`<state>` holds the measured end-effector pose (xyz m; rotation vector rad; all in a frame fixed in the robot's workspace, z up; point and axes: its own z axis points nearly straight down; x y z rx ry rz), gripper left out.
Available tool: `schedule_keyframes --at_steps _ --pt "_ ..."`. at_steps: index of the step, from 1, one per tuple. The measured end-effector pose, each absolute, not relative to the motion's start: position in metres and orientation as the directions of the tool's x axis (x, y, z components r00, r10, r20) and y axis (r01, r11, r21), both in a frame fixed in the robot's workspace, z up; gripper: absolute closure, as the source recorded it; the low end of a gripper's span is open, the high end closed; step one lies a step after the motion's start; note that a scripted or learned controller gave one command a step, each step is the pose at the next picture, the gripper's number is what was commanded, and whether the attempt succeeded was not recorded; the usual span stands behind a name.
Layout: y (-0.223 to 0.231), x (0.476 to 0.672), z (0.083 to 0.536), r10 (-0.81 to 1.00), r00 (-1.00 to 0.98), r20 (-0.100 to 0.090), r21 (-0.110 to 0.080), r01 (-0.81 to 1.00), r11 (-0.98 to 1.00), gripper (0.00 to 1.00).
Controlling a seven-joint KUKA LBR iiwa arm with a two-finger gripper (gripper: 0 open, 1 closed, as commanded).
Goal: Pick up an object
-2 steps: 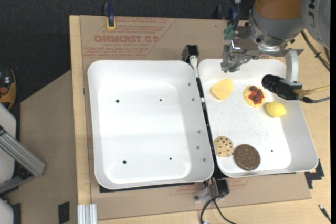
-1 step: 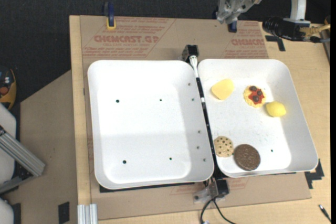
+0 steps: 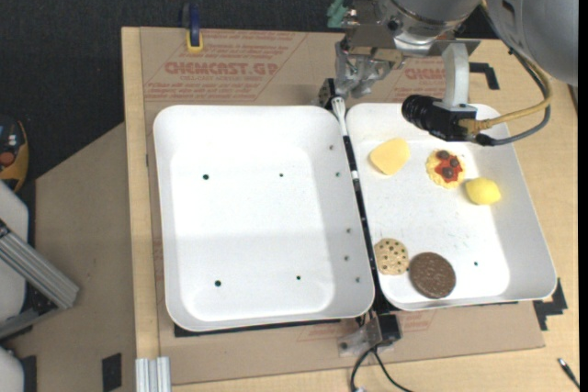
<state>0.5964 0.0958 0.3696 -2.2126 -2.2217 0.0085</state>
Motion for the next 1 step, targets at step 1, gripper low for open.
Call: schedule_keyframes --at_steps 1 --pt "0.1801 0.564 0.3258 1.0 -0.009 0.002 -0.008 1.0 0.009 1.0"
